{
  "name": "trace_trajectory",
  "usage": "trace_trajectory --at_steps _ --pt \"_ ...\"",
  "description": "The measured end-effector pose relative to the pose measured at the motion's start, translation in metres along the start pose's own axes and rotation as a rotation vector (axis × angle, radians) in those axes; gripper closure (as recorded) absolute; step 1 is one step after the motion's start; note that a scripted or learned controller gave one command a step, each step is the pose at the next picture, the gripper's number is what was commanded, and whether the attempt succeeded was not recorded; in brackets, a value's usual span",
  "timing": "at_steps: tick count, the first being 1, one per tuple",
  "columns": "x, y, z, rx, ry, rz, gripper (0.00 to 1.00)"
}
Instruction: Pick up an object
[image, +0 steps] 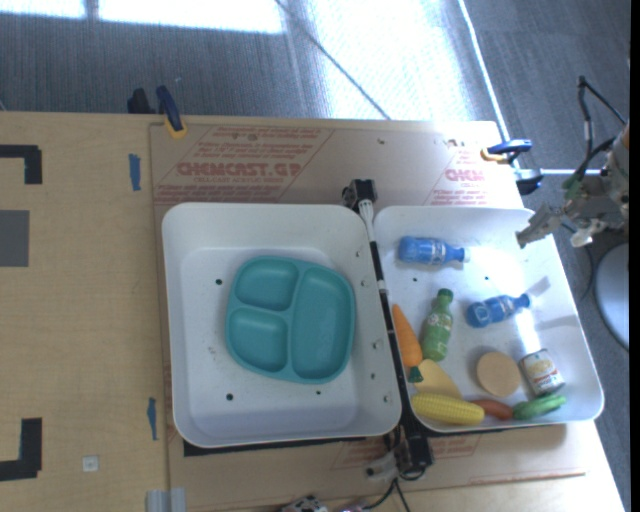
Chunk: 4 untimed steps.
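I see the gripper (548, 226) at the right bin's (570, 300) far right rim (jaw state I cannot tell), holding nothing visible. Two blue bottles (430, 251) (493, 310), a green bottle (437, 325), carrot (405, 336) and corn (447, 408) lie inside; a teal tray (290, 319) occupies the left bin (190, 300).

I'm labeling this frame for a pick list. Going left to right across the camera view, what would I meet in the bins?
Teal divided plate → carrot → green bottle → tan disc → small can. The corn, cheese wedge, two blue bottles and the other items overlap these in left-right position, so I leave them out.
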<state>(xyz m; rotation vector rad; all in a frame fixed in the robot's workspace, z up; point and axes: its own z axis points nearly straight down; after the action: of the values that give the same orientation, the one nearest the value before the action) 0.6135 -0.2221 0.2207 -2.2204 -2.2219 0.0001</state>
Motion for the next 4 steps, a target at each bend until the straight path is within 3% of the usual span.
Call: trace_trajectory --at_steps 1,2,3,4 --pt "0.027 -0.028 0.126 0.001 0.008 0.229 0.00" --pt "0.109 -0.043 0.135 -0.002 0.002 0.203 0.00" --pt "0.107 -0.042 0.124 -0.006 -0.001 0.205 1.00" --pt "0.158 -0.134 0.037 0.000 0.000 0.418 1.00"
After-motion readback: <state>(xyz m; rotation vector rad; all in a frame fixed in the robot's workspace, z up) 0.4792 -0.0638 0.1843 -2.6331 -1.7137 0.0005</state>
